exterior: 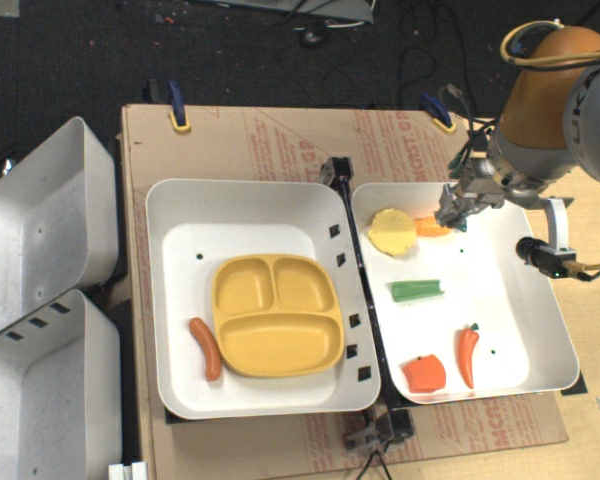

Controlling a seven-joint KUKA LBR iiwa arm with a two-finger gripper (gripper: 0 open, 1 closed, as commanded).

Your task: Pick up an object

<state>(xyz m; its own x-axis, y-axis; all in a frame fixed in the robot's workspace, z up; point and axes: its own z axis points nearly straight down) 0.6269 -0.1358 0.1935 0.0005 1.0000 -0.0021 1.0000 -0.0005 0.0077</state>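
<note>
The fingers (452,218) hang low over the right bin (540,348), just above a small orange piece (430,230) beside the yellow disc (392,233); their opening cannot be told. The grey arm (545,98) slants in over the brown table (260,143).

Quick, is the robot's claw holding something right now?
Gripper: down at the far end of the right bin, beside a small orange piece; cannot tell whether it grips anything.
</note>
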